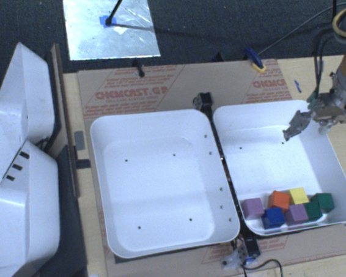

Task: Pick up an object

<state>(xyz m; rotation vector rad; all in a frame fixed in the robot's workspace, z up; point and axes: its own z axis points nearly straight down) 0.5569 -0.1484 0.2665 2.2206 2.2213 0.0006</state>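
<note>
While no block sits between the gripper's fingers, we judge the task barely begun; the gripper (pixel 296 125) hangs over the far right part of the right bin (pixel 267 155), its fingers appearing spread with nothing between them, and the approach, the grasp and the lift are all left to do.

We take the right bin as our landmark. Within it, all the blocks crowd against its near wall, toward the near right corner; the rest of its floor is bare. We count a purple block (pixel 252 207) on the left of the cluster, an orange block (pixel 279 199) just beside it, a yellow block (pixel 299 196) further right, and a green block (pixel 323 202) nearest the right wall; in front of these lie a blue block (pixel 273 218) and a second mauve block (pixel 296 213), both touching their neighbours. Whether a further dark green piece lies between the mauve and green blocks we cannot tell.

The gripper stands well apart from this cluster, toward the bin's far wall; any block would serve as the task's thing, though we judge the tight packing may hinder the fingers from closing round a single one.

Just beside the right bin, to its left, lies the left bin (pixel 159 179); it holds no blocks.
</note>
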